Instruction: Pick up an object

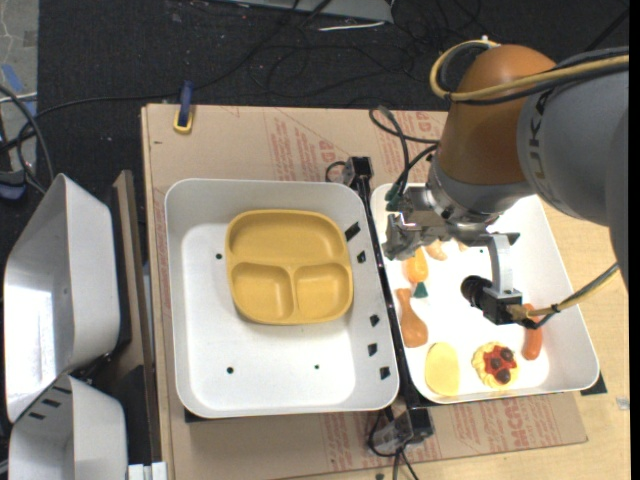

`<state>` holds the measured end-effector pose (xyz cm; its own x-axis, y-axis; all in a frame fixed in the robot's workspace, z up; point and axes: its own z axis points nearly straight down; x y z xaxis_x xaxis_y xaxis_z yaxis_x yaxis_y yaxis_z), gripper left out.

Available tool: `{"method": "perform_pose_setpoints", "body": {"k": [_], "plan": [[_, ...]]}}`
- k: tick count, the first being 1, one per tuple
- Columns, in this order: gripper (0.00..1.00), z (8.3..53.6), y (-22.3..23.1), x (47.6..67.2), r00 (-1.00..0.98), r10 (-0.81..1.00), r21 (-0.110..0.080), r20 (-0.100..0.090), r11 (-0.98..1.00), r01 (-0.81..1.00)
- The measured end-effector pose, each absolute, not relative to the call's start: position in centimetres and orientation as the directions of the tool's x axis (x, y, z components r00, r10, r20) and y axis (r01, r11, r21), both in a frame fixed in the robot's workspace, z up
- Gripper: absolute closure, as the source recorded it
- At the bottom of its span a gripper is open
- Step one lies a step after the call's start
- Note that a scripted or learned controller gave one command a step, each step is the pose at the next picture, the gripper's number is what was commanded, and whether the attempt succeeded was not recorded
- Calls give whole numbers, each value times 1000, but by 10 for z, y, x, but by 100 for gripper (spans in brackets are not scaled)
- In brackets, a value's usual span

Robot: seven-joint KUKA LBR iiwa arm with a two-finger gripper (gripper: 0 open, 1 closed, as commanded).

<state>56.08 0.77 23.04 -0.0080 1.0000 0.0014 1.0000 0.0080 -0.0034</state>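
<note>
My gripper (408,236) hangs low over the left part of the right bin (560,268), under the grey arm with its orange band. Just below it lie two small orange pieces (416,266), one of them partly under the gripper body. A little green piece (420,290) and an orange drumstick-shaped toy (412,315) lie further towards the front along the bin's left wall. A yellow oval (442,366), a red and yellow pizza-like toy (497,363) and a small red-orange sausage (532,342) rest near the front edge.
The left bin (200,368) holds a yellow divided plate (290,265). A black block on a white bracket (490,300) hangs from the wrist over the right bin's middle. Cables run behind the bins. Grey trays (60,278) stand off the bench at the left.
</note>
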Motion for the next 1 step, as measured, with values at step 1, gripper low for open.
{"method": "perform_pose_setpoints", "body": {"k": [1], "plan": [[100,223,62,532,-8,1000,-4,2,8,1000]]}}
